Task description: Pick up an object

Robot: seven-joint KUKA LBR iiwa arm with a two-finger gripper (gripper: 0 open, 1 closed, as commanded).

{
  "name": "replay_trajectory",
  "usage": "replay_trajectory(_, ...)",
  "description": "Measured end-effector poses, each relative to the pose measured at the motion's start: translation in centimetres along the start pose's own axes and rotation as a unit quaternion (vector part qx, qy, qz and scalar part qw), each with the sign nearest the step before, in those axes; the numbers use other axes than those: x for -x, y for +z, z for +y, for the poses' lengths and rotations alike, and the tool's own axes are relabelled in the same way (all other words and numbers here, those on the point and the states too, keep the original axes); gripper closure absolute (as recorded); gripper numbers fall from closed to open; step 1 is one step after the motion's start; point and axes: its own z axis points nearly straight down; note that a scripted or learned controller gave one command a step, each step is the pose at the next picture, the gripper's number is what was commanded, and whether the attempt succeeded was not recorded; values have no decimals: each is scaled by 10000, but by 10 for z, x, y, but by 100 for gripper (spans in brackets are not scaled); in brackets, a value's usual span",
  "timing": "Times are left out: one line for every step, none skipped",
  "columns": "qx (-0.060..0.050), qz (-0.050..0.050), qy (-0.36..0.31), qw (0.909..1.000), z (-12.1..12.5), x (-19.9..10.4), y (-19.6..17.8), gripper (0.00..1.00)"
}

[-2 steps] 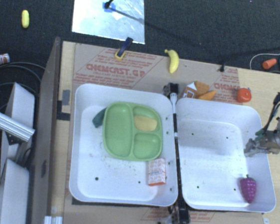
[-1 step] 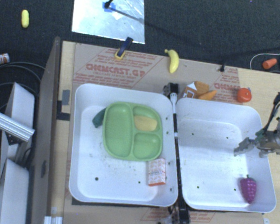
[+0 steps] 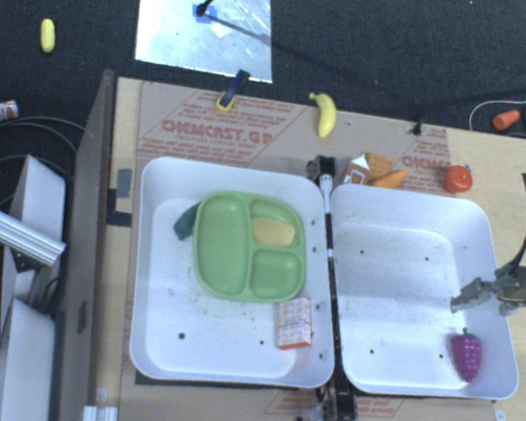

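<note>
the grey two-finger gripper (image 3: 472,297) reaches over the right rim of the shallow white right bin (image 3: 414,213); whether its jaws are open or closed cannot be told, and nothing shows between them. a purple toy grape bunch (image 3: 465,355) lies just below it, close to the bin's right wall near the front corner. the rest of that bin's floor is bare. the shallow white left bin (image 3: 160,240) holds a green divided plastic tray (image 3: 235,249), a dark teal object (image 3: 186,220) and a small red-and-white packet (image 3: 294,323).
</note>
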Motion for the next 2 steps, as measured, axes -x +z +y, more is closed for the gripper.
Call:
replay_trajectory(19,-4,2,10000,-2,-6,119,0)
replay_trajectory(91,-32,-41,9999,45,-12,-22,0)
